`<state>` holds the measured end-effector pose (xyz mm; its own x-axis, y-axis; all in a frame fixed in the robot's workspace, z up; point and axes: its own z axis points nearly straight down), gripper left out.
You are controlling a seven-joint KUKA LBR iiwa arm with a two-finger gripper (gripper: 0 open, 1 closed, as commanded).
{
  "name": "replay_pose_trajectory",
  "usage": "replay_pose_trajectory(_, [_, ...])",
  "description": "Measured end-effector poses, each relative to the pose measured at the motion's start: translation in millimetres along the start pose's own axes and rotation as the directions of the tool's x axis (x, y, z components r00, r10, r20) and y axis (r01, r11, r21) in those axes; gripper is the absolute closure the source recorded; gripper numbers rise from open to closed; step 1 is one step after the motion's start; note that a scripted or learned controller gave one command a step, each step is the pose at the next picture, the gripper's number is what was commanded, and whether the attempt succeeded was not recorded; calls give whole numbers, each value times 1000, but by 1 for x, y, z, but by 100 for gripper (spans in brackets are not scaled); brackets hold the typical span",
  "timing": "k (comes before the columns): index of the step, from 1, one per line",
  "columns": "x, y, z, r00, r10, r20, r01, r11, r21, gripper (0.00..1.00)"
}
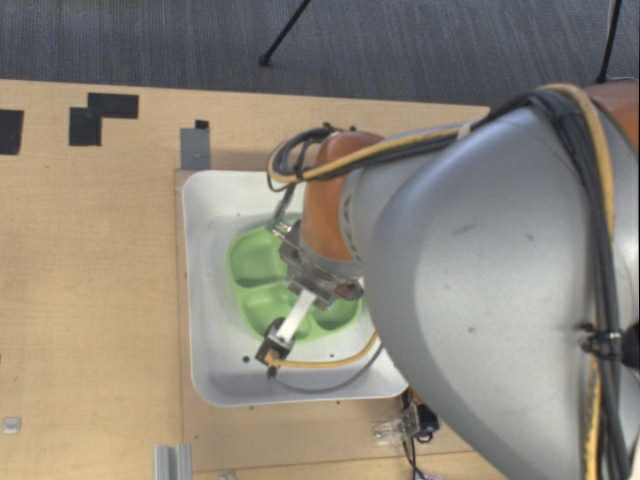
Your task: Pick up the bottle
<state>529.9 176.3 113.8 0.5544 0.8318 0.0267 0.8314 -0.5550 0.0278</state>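
Camera view | end effector low inside white bin, grip state cannot tell | green divided dish directly beneath it | bottle: place cannot tell, grey arm covers everything to its right

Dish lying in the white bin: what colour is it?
The dish is light green, seen in the camera view.

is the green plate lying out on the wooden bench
No, the green divided plate lies inside the white bin, partly under the arm.
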Motion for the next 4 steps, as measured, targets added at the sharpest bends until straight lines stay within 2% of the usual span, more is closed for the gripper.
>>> replay_pose_trajectory(1, [-11,-14,-138,998,-67,22,66,997,28,100])
replay_pose_trajectory(2, [4,-44,5,1000,-8,27,8,999,31,100])
replay_pose_trajectory(3, [-21,66,-81,999,47,26,-47,999,24,100])
replay_pose_trajectory(4, [-25,16,-4,995,-98,23,98,995,31,100])
